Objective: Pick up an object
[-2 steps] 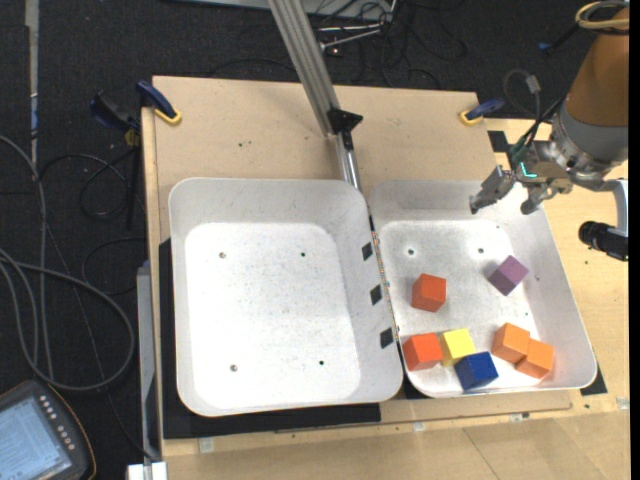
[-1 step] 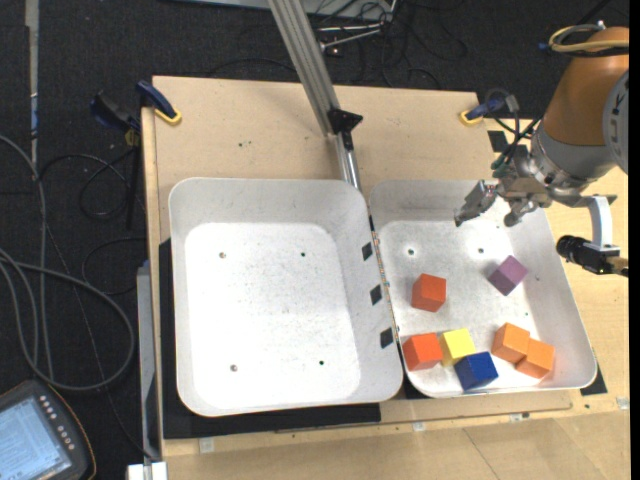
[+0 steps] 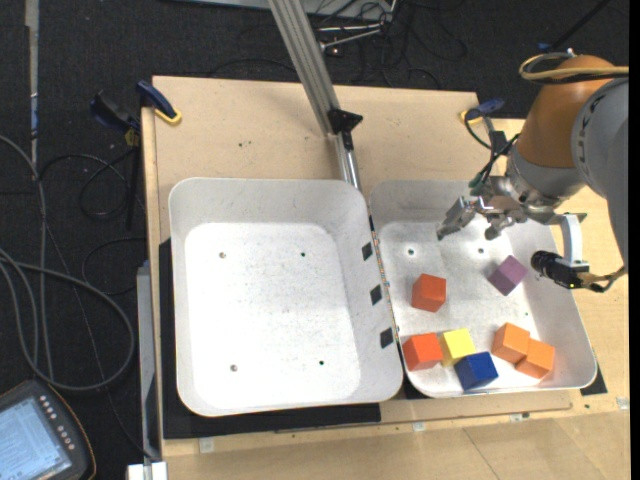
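Over in the right bin (image 3: 400, 236) your blocks are all sitting loose, and the gripper (image 3: 468, 222) hangs above the bin's far end with its fingers spread and nothing between them.

Closest to it you've got the purple block (image 3: 507, 274), off to the gripper's near-right side, and a lone orange block (image 3: 429, 292) mid-bin; both are well apart from the fingers. Along the near edge there's an orange-red block (image 3: 423, 350) touching a yellow block (image 3: 458, 343), a blue block (image 3: 477, 369) just beside that, then two more orange blocks (image 3: 525, 350) huddled in the corner. Nothing's stacked or blocking anything. Left bin (image 3: 265, 288) sits beside it on the plywood bench (image 3: 250, 128), with black floor and cables around, plus a metal pole (image 3: 305, 48) slanting in from the top.
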### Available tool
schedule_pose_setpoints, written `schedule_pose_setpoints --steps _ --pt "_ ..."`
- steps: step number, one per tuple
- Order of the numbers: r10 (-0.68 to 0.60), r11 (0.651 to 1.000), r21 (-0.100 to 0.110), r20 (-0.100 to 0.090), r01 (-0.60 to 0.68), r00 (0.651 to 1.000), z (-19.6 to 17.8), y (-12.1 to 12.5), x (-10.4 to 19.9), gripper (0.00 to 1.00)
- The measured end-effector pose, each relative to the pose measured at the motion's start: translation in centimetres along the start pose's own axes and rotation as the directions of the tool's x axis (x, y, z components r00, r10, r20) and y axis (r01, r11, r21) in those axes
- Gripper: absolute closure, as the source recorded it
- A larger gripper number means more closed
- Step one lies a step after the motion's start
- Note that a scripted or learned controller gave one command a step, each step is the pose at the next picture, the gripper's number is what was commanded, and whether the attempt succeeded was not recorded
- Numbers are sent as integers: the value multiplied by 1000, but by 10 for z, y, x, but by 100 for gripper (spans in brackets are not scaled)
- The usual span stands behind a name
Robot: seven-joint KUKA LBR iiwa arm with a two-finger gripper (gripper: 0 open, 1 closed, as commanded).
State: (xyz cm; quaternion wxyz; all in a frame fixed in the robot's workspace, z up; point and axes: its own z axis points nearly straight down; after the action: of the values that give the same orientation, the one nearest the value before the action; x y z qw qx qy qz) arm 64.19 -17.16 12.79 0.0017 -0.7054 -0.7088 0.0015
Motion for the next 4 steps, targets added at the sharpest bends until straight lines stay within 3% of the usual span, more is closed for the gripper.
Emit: schedule_pose_setpoints --steps 1,2,4 --pt "0 1000 0 0 0 1000 35 0 1 0" --pt "-1 1000 -6 1 1 1000 22 1 1 100" --pt "2 1000 -13 3 -2 1000 -87 7 -8 100"
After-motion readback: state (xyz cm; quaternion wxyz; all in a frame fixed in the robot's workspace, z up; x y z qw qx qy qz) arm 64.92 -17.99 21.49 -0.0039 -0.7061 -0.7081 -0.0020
